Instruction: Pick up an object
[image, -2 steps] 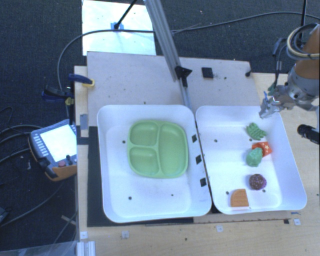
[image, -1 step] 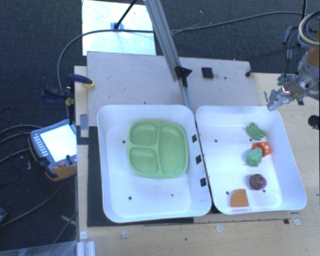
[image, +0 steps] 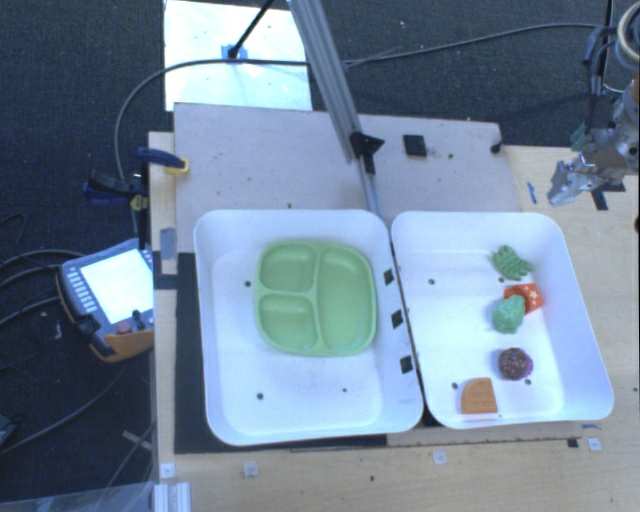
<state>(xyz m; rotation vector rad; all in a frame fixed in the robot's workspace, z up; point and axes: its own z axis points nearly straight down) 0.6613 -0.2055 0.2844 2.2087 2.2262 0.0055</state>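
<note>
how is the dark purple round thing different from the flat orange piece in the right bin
The dark purple round object is ball-like and bumpy; the flat orange wedge-shaped piece looks smooth, with straight edges. The purple one is smaller, the orange one covers more of the floor. The purple one lies nearer the bin's right wall, the orange one nearer its front edge. Both rest apart in the right white bin, far from the gripper.

A pale metallic pincer (image: 572, 183) on a grey wrist trailing thin dark cables.
</note>
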